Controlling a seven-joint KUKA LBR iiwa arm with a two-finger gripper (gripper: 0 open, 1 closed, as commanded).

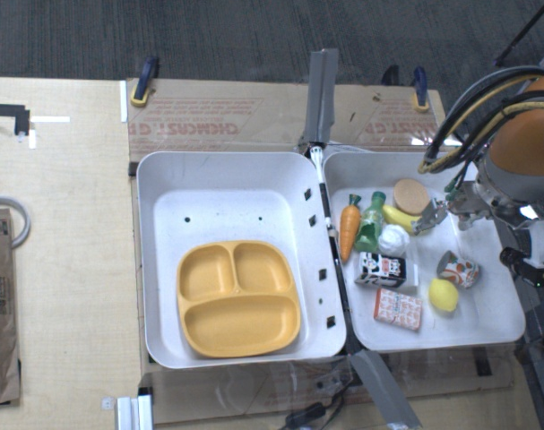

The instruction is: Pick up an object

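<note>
the gripper [430,217] hovers in the right bin [513,330]; its state cannot be told. nearest, just left, lies the banana [399,215], long axis slanting.

The arm [522,141] runs off the right edge, so most of it's cut. Brown paper bag [0,303] is chopped by the left edge, and the milk carton [382,270] print is too tiny to read.
</note>
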